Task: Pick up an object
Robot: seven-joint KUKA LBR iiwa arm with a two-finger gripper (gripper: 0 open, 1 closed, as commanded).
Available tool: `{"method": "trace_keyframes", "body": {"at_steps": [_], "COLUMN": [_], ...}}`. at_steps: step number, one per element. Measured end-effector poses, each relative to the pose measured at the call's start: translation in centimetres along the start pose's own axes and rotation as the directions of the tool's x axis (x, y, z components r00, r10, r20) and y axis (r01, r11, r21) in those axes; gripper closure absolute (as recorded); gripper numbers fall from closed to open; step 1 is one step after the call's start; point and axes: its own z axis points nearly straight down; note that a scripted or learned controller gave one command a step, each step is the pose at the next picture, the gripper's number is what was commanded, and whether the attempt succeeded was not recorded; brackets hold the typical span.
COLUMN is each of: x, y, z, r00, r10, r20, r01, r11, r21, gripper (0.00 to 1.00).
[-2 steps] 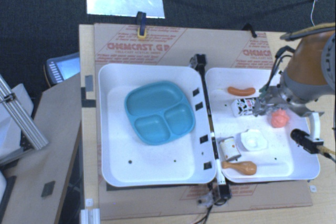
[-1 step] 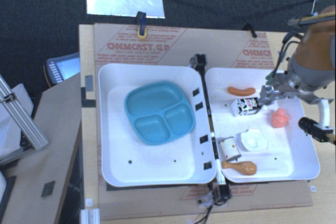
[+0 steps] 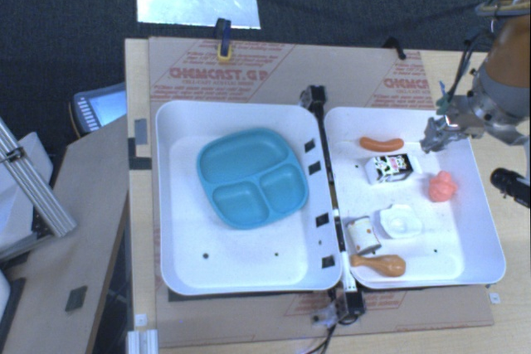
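Starting at your left, the pale blue three-compartment plastic plate fills the left white bin and plays no part. In the right white bin, the orange toy sausage lies with its long axis across the bin, just left of the gripper. The black-and-white carton sits below it, the pink lumpy toy further right. Nothing is between the gripper's fingers. The bin's far rim is close.

One fixed camera looks down at a slant on both white bins from above.
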Motion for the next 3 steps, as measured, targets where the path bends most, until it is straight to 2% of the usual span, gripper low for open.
{"method": "trace_keyframes", "body": {"at_steps": [1,2,3], "x": [5.5,10.9,16.4], "y": [-0.4,-2.2,-2.7], "z": [-0.5,0.8,0.4], "r00": [1.000,1.000,1.000], "r10": [-0.005,-0.004,-0.004], "r20": [-0.004,-0.003,-0.003], "r01": [0.005,0.004,0.004], "r11": [1.000,1.000,1.000], "r21": [0.005,0.008,0.006], "gripper": [1.00,1.00,1.00]}}
